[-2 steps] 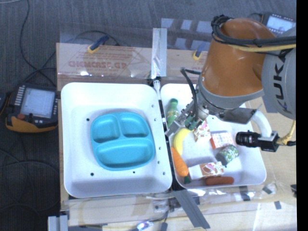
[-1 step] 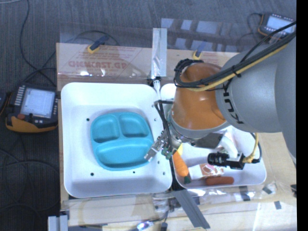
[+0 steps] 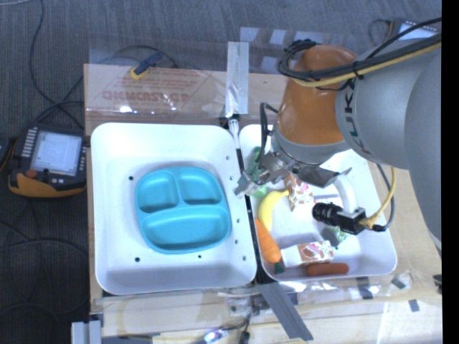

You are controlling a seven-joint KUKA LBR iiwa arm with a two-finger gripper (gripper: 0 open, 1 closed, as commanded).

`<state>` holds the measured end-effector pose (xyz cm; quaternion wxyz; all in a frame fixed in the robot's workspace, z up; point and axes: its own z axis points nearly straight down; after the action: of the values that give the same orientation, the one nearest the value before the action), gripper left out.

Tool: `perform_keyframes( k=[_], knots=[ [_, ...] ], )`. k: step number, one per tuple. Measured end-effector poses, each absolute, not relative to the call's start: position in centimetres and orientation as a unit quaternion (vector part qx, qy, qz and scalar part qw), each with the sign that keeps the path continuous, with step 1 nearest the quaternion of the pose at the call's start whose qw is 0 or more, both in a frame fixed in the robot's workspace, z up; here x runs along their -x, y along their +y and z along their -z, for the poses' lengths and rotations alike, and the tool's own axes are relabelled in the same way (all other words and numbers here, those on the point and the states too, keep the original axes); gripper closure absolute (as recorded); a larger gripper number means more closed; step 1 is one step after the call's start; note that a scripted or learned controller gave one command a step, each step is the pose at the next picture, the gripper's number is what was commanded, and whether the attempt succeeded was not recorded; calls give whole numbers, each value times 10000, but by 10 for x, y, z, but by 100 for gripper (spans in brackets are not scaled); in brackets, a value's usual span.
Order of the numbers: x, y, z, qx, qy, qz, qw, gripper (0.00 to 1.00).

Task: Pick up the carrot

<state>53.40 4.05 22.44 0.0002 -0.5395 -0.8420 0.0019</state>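
Observation:
The carrot (image 3: 267, 244) is orange and lies lengthwise against the left wall of the right bin (image 3: 373, 258), near its front. My gripper (image 3: 252, 178) hangs over the same bin's left edge, farther back, above the upper end of a yellow banana (image 3: 267, 208). The carrot lies apart from the gripper, with the banana between them. The wrist hides how the gripper's tips stand.
The left bin (image 3: 115, 156) holds a blue divided plate (image 3: 183, 208). In the right bin lie a red sausage (image 3: 327, 269), a small printed packet (image 3: 315, 251) and another packet (image 3: 297, 193) near the gripper. The arm's bulk covers the right bin's back half.

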Motion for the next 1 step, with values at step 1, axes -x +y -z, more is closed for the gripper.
perform_keyframes(
  k=[1],
  knots=[
    [-516, 87, -183, 3983, -9172, -10, 17, 100]
  ],
)
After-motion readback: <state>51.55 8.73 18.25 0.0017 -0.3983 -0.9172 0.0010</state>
